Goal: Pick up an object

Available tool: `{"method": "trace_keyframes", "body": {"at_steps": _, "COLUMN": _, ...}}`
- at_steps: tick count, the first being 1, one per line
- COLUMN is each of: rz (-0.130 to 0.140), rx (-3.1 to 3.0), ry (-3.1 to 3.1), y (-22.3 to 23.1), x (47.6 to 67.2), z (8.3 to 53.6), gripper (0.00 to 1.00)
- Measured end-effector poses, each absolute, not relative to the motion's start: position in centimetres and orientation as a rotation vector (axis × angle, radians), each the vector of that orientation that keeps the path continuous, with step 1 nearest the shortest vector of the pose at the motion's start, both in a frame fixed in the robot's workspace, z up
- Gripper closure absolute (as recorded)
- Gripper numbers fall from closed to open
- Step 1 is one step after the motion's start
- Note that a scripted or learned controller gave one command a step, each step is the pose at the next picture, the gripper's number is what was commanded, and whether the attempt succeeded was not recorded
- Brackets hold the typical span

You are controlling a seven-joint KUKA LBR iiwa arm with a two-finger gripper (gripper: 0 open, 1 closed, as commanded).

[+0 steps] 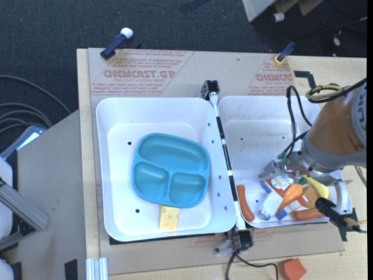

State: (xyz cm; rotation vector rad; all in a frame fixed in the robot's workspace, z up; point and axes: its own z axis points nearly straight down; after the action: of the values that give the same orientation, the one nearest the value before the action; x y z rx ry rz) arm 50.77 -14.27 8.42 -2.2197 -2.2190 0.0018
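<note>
- My gripper (280, 171) is low in the right bin (250, 112), at the heap of toy food; whether it is clenched or released I cannot tell.
- Just below it lie a carrot (291, 192) and a small white bottle (271, 203).
- A red sausage (245, 203) lies to its left.
- Well to its left, in the other bin (111, 156), are a blue divided plate (171, 169) and a cheese wedge (169, 217).

The arm (338, 127) hides part of the toy pile (288, 200).

blue clamp (117, 42), yellow clamp (284, 52), orange block (292, 268)
</note>
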Motion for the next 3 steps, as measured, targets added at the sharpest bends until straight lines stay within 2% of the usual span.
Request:
{"method": "trace_keyframes", "body": {"at_steps": 1, "rz": -0.003, "rx": -2.223, "ry": -2.222, "y": -14.2, "x": 50.9, "z": 9.5, "gripper": 1.00}}
{"method": "trace_keyframes", "body": {"at_steps": 2, "rz": -0.001, "rx": -2.221, "ry": -2.223, "y": -11.6, "x": 54.7, "z": 19.7, "gripper": 1.00}}
{"method": "trace_keyframes", "body": {"at_steps": 3, "rz": 0.000, "rx": -2.220, "ry": -2.222, "y": -11.6, "x": 54.7, "z": 19.7, "gripper": 0.00}}
